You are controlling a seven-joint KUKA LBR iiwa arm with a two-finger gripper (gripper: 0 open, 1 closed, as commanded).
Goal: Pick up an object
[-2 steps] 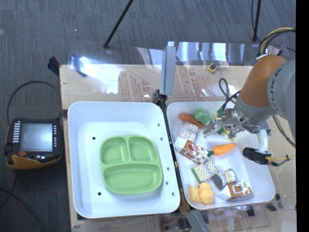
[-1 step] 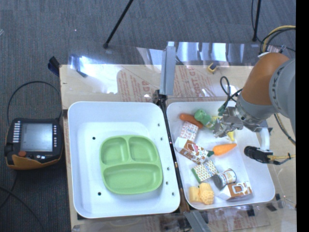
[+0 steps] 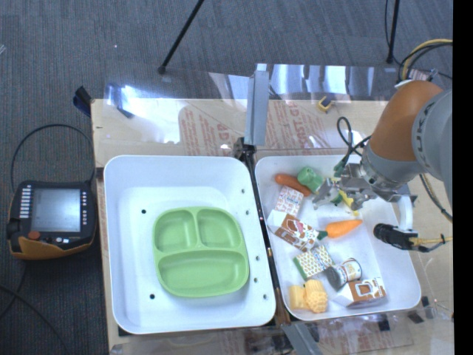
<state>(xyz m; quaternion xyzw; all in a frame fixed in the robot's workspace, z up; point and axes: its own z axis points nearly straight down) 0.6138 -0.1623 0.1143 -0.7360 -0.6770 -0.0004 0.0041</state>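
From the camera above the surface [image 3: 148, 124], two white bins sit side by side. The left bin [image 3: 126, 198] holds a green divided plate [image 3: 200, 252], lying flat. The right bin [image 3: 399, 272] holds a scatter of toy food: a carrot [image 3: 344, 228] near the middle, a red-orange sausage [image 3: 293, 183] and a green piece [image 3: 310, 177] toward the far wall, small printed boxes [image 3: 297, 231], a can [image 3: 346, 271] and a yellow corn piece [image 3: 315, 296] by the near wall. The tool [image 3: 341, 192] hangs over the right bin just beyond the carrot; whether it grips anything cannot be told.
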